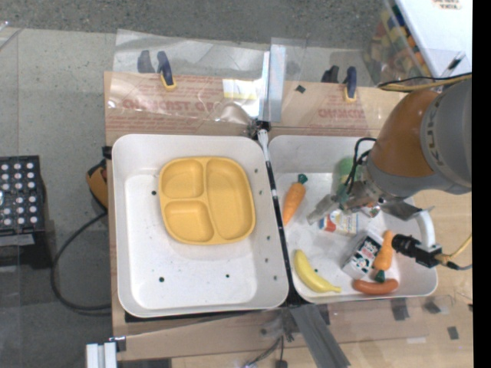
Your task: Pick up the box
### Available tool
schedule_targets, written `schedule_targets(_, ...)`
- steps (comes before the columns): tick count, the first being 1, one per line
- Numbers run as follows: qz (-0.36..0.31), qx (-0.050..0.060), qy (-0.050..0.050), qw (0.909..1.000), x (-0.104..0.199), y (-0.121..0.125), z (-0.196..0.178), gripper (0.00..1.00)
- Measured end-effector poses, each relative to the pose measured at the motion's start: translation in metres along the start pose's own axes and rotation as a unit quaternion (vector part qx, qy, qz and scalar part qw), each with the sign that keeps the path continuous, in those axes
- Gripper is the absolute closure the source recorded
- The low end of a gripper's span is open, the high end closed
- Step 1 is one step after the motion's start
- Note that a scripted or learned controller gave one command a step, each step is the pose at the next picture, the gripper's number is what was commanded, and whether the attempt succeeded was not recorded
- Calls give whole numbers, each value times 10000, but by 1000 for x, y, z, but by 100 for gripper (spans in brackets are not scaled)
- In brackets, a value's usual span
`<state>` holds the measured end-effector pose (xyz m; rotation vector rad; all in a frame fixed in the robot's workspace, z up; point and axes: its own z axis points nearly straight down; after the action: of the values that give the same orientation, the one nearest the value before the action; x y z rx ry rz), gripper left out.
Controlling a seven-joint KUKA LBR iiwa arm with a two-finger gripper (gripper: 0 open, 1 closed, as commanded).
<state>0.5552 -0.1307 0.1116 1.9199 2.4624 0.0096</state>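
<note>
The bench (192,102) carries two shallow white bins side by side; the left bin (138,282) holds a yellow divided plate (206,199) lying flat in its upper middle, three compartments facing up; the right bin (295,156) holds the smaller things. The arm (430,140) reaches in from the right, its orange band sitting above the wrist, its grey bulk covering the upper right part of the right bin; the gripper (337,208) is low over the middle of that bin, pointing left; how far its fingers stand apart cannot be told from this angle, and nothing is clearly seen between them.

The box (364,254), a small carton with dark and white print, lies tilted in the lower right part of the right bin, below and to the right of the gripper and apart from it; a small orange carrot (383,252) leans against its right side; a red sausage-shaped toy (375,286) lies just below it near the bin's front wall. A banana (312,274) lies at the bin's lower left, curved along the front; a larger carrot (293,199) with a green top lies near the dividing wall, just left of the gripper; a green object (344,169) shows partly behind the wrist; a small white and red item (332,223) lies just under the gripper.
</note>
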Motion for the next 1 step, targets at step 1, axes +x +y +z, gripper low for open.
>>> schedule_targets(1, -186, -7, -32, 9998, 1, -1, 8, 0)
